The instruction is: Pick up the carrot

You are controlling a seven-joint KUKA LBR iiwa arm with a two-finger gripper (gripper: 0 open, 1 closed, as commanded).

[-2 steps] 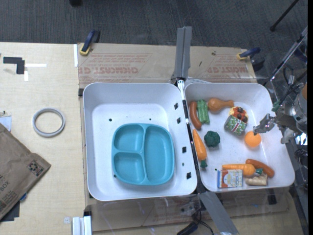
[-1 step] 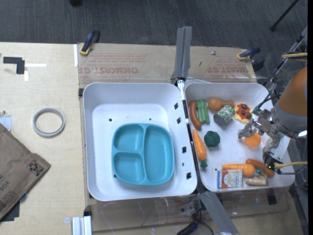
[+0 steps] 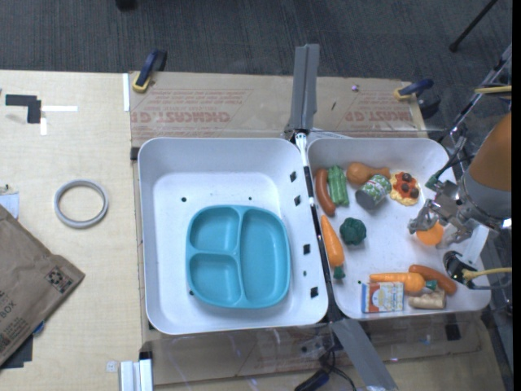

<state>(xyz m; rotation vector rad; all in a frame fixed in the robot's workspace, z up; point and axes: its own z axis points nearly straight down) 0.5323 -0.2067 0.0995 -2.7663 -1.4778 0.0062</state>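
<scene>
The carrot (image 3: 331,243) is long and orange with a green tip. It lies along the left wall of the right bin (image 3: 383,147), pointing toward the front. My gripper (image 3: 438,222) hangs low over the right side of that bin, far to the right of the carrot. A small round orange piece (image 3: 429,235) sits right at the gripper's tip, partly covered by it. A second carrot-like orange piece (image 3: 396,280) lies near the bin's front.
The right bin also holds a sausage (image 3: 325,191), a green pickle (image 3: 337,184), an orange squash (image 3: 361,172), a can (image 3: 374,192), a small pizza (image 3: 404,186), broccoli (image 3: 352,230), a red chili (image 3: 436,275) and a small box (image 3: 383,297). A blue divided plate (image 3: 239,256) sits in the left bin (image 3: 163,218).
</scene>
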